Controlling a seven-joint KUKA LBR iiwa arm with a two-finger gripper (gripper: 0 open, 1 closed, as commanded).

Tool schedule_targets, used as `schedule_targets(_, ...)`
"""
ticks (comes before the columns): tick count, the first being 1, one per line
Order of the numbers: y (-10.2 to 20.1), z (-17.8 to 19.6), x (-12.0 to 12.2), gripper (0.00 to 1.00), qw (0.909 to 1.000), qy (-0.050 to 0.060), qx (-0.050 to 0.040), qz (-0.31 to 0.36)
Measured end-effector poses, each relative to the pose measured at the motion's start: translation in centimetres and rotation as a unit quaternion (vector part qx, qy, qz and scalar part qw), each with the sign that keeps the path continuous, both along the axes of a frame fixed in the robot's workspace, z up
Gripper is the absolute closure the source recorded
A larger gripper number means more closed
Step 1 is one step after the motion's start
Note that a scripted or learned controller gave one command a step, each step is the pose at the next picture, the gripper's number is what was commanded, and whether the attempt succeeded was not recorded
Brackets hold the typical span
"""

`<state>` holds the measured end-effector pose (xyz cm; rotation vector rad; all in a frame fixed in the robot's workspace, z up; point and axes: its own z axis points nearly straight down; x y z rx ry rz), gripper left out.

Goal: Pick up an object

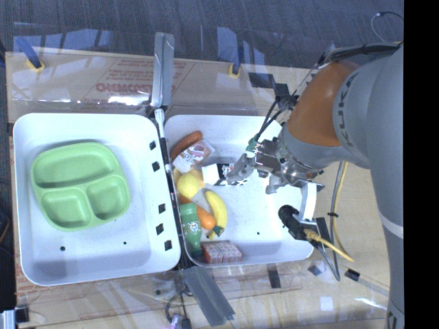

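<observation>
The right bin (pixel 274 228) holds a pile along its left side: a sausage (pixel 186 143), a small printed packet (pixel 191 156), a yellow lemon (pixel 190 182), a banana (pixel 217 208), an orange carrot-like piece (pixel 206 220), a green bottle (pixel 191 229) and a red-brown box (pixel 221 252). My gripper (pixel 239 170) hangs over the middle of this bin, just right of the lemon and above the banana. Nothing shows between its fingers.
The left bin (pixel 134 245) carries a green divided tray (pixel 80 184). A metal divider bar (pixel 162 70) stands between the two bins at the back. The arm's grey body and orange band (pixel 322 112) cover the right bin's right side.
</observation>
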<state>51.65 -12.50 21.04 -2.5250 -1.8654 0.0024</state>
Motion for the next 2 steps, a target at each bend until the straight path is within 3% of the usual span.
schedule_targets(1, 0.95, -11.98, 1.49, 0.0, 0.999, 0.001, -0.0001, -0.045)
schedule_targets(2, 0.96, -11.09, 1.41, 1.0, 0.999, 0.003, 0.0006, -0.044)
